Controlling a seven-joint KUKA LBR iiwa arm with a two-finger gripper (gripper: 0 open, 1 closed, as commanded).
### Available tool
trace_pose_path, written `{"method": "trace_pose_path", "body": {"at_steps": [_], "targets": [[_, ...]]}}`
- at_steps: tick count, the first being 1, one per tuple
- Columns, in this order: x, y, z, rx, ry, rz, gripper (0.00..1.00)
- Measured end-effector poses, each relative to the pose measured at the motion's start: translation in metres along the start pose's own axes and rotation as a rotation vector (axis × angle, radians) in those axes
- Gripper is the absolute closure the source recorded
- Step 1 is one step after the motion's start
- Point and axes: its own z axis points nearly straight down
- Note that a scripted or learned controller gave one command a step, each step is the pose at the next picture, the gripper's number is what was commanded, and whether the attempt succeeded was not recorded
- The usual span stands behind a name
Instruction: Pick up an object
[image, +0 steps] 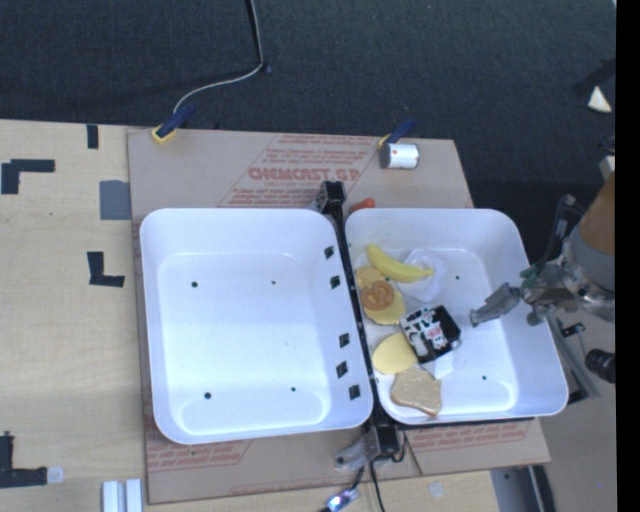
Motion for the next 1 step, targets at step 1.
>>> {"method": "trace_pose_path", "body": {"at_steps": [1], "targets": [[0.0007, 0.0003, -0.0098, 0.0, 0.001, -0.002, 1.0]]}}
